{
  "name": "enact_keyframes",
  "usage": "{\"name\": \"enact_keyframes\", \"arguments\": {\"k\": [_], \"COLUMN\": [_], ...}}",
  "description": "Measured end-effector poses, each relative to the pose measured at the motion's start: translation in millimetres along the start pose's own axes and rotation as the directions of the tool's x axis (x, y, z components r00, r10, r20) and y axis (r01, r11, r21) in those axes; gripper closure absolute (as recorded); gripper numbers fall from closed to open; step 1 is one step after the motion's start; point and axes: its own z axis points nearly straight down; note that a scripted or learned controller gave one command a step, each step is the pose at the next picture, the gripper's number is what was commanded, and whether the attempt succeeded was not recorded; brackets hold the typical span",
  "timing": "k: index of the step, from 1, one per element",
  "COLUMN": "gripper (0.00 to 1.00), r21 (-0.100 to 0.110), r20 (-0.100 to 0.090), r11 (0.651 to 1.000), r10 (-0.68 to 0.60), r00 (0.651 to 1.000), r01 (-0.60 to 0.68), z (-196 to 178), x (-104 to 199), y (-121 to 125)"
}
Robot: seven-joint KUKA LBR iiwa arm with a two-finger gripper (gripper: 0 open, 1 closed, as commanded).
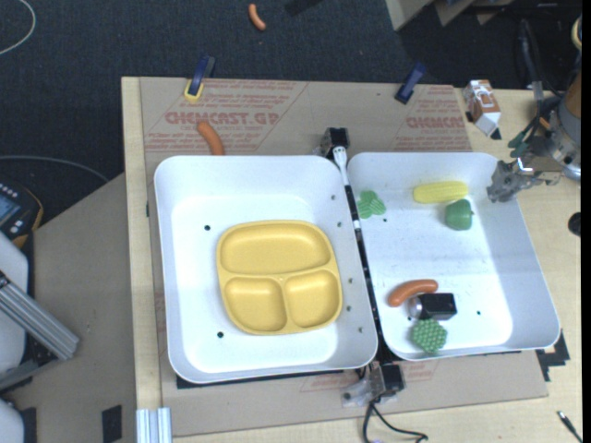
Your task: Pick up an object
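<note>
Nearest the camera: cable and connector (383,383) at the bench's front edge, just below the seam between the two bins. Left bin (180,247): yellow three-compartment tray (277,275), lying flat near the centre. Right bin (517,275), near front wall: green bumpy item (428,336), touching a small black block (437,305); just behind these, an orange-red sausage-shaped item (412,290), lying slantwise. Right bin, rear half: yellow corn-like item (440,191) lying crosswise; dark green rounded item (458,214) just in front of its right end; light green leafy item (371,204) near the bin's left wall. Gripper (504,185) at the right bin's rear right corner, over the rim, at the end of the arm entering from the right. Fingers too small and blurred to resolve; grip condition cannot be told, nothing seen between them. Closest candidates for pickup: dark green rounded item and yellow corn-like item, both left of the gripper, near but apart from it. Front cluster well apart from the gripper, toward the camera. Outside the bins: orange sausage-shaped piece (211,137) on the brown board behind the left bin; blue clamps (198,78) on the board's rear edge.
</note>
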Motion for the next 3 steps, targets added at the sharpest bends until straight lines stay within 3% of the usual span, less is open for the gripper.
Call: {"name": "enact_keyframes", "arguments": {"k": [2, 3], "gripper": [1.00, 1.00], "r21": [0.012, 0.009], "r20": [-0.006, -0.006], "r11": [1.000, 1.000], "r10": [-0.001, -0.002], "r00": [1.000, 1.000], "r01": [0.001, 0.002], "z": [8.8, -6.9], "x": [85.5, 113.5], "y": [-42.4, -58.1]}}
